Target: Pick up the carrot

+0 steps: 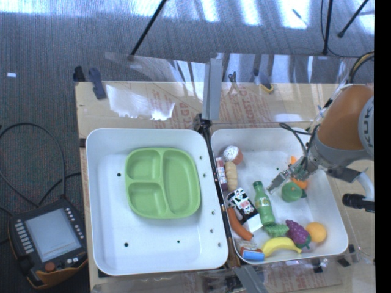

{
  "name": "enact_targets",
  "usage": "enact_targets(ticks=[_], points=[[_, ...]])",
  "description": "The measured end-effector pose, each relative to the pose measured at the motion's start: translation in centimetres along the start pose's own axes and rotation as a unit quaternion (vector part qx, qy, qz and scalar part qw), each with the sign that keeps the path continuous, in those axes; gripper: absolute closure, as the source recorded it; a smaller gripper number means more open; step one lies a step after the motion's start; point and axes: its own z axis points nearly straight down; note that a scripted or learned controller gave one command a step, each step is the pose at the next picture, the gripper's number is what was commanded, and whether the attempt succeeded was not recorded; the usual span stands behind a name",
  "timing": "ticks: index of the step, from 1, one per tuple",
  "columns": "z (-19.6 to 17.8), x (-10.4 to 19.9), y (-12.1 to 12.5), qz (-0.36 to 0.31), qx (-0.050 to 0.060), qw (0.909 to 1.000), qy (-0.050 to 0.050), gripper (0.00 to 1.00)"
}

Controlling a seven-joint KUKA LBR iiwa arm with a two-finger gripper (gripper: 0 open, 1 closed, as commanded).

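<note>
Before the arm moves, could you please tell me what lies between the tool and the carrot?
In the camera view, the green bottle and the cow-print carton lie between the tool and the carrot.

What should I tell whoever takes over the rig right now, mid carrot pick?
Pincer: low over the right bin, near its right side, beside a green toy vegetable. Whether it is open or shut cannot be made out, and nothing is seen between its fingers.
Carrot: lying in the right bin along its left wall, below the black-and-white carton, well apart from the pincer.
Left bin: holds the green divided plate.
Done: nothing visible; the carrot is not lifted.
Left: move the pincer over to the carrot, grasp it, lift it.
</note>
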Motion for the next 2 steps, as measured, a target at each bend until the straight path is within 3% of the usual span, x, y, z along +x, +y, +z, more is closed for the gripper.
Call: enact_targets(ticks=[1,2], points=[[-0.9,-0.3,-0.2,0.000,0.002,1.0000,-0.004,1.00],[-13.9,5.3,3.5,0.019,0.001,0.9998,-0.010,1.00]])
